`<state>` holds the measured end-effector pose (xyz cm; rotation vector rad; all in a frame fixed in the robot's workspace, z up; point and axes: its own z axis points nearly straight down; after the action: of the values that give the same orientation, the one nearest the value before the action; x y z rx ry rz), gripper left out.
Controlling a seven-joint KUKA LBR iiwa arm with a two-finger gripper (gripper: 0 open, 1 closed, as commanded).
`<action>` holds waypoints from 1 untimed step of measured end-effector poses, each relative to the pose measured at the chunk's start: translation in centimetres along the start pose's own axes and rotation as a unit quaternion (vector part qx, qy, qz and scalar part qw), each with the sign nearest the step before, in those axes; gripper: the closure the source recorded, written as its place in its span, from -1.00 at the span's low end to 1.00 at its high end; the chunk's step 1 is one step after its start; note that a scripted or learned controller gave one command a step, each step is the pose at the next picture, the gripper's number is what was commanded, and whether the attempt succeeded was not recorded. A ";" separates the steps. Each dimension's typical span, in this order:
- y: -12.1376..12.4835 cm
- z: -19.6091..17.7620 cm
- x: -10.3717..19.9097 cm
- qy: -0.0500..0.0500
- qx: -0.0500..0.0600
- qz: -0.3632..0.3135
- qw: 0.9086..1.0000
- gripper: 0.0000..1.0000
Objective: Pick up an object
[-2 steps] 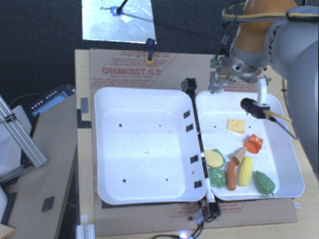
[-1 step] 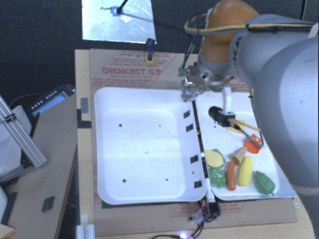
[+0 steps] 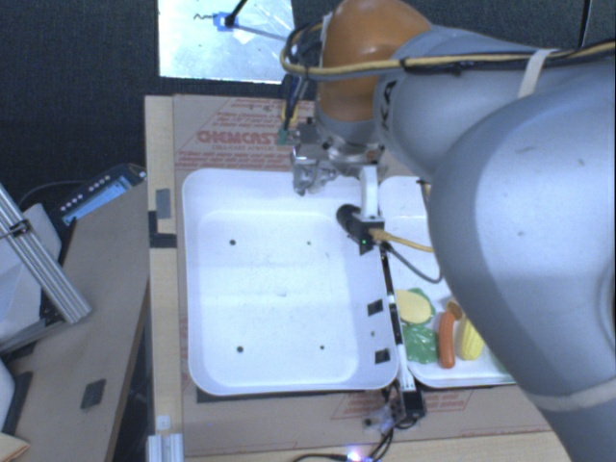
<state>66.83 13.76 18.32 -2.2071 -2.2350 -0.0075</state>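
My gripper (image 3: 306,179) hangs over the far edge of the left white bin (image 3: 217,258), near its back right corner, with the grey arm and orange band above it. Nothing shows under it but bare bin floor. The objects lie in the right bin (image 3: 404,205), at its near left corner: a yellow round piece (image 3: 414,306), a green piece (image 3: 420,344), an orange-red sausage-shaped piece (image 3: 446,341) and a yellow piece (image 3: 469,339). The arm's bulk hides most of the right bin.
Both bins rest on a cardboard sheet (image 3: 241,128) on the bench. A metal rail (image 3: 43,268) and a dark handheld device (image 3: 96,192) lie off to the left. A shiny sheet (image 3: 207,27) sits at the back.
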 end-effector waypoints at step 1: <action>0.1 -0.8 1.1 -0.001 0.000 0.003 1.000 1.00</action>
<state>66.89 14.89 19.08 -2.2158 -2.2285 -0.0049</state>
